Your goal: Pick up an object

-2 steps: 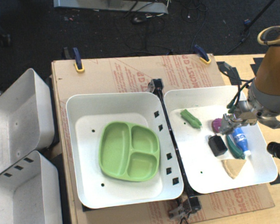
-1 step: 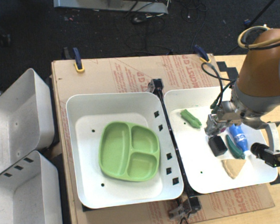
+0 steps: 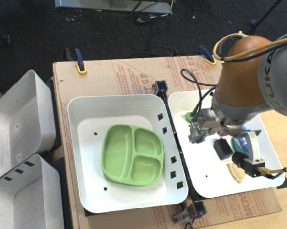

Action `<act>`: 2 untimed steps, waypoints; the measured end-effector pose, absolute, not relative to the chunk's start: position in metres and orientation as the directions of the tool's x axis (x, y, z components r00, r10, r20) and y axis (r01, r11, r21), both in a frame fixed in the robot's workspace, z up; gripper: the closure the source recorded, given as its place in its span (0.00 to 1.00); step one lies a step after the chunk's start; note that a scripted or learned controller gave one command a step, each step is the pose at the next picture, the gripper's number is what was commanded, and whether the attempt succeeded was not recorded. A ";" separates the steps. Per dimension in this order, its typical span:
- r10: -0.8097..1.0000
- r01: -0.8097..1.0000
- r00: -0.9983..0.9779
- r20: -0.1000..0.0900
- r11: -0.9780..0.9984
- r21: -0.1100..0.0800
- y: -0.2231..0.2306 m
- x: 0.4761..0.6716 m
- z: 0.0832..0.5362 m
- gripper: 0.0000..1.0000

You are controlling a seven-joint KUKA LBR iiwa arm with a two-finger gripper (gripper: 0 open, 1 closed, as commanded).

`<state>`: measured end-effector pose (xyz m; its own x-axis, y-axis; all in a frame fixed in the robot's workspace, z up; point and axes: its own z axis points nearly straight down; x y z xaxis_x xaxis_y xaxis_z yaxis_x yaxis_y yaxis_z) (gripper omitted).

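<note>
The table carried two white bins side by side, and the grey-and-orange arm reached in from the right over the right bin. The left bin held a green divided plate lying flat near its middle, well apart from the pincer, which hung low over the right bin's left part; whether it was open or gripping anything could not be told. A small green object lay just beside the pincer, and a tan piece lay nearer the bin's front.
</note>
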<state>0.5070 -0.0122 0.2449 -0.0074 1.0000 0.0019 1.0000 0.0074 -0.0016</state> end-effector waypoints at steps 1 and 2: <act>1.000 1.000 -0.007 0.001 0.007 -0.002 0.032 0.510 0.237 1.00; 1.000 1.000 -0.008 0.002 0.008 0.000 0.088 0.513 0.244 1.00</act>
